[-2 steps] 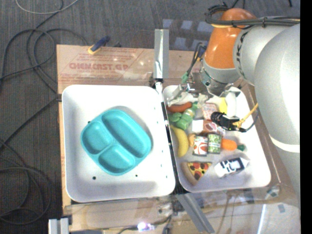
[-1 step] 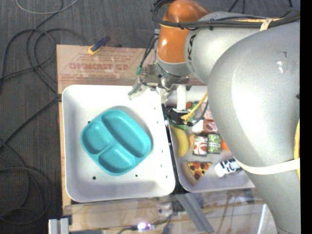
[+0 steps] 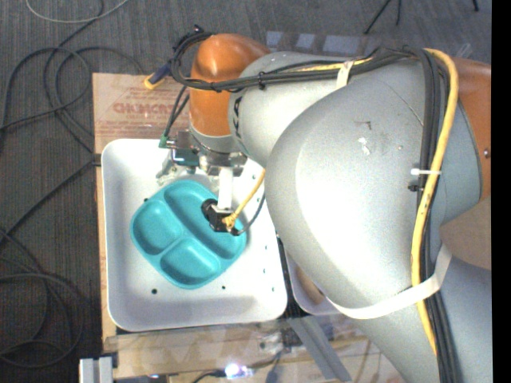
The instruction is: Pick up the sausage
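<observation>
Sausage location: honestly can't tell, nothing in this shot reads as one; the gripper (image 3: 193,164) is tucked right under the wrist, so I can't tell if it's wide, narrow or holding anything either; it sits over the far part of the left white bin (image 3: 120,294), right at the upper edge of a teal divided plate (image 3: 160,223); the plate spreads out from the gripper toward the near side of the bin, tilted at an angle, three compartments, all of them bare as far as I can see; the bin floor around it has a few tiny dark dots; beyond the gripper, past the bin's far rim, a brown cardboard sheet (image 3: 128,106) pokes out; left of everything, black cables (image 3: 48,54) loop across dark carpet; to the gripper's right the grey arm (image 3: 359,174) bulks huge.
</observation>
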